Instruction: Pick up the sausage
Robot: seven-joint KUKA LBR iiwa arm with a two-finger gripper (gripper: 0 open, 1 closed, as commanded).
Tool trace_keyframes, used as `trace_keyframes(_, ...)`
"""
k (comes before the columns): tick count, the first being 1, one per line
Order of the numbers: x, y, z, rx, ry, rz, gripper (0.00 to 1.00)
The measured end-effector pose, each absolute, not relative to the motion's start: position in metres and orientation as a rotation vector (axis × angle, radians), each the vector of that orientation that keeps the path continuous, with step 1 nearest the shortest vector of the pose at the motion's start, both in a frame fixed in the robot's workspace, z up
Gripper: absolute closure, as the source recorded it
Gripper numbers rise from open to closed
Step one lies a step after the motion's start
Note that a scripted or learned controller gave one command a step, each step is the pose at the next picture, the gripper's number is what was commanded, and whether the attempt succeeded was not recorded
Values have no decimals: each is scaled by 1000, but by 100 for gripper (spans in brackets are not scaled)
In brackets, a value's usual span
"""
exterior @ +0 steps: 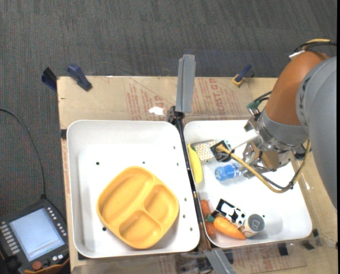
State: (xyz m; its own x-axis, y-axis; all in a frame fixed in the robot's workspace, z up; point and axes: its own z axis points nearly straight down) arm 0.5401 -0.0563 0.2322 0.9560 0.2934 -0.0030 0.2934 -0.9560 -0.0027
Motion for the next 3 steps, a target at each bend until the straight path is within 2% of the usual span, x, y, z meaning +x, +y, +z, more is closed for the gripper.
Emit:
trace_keyframes(1, 474, -97, 154, -3041, -768, 10, 100)
trace_keyframes(2, 531, -109, 200, -2952, -1064, 8, 100)
trace_keyframes(3, 474, -107, 110, -2978, -980, 10, 100)
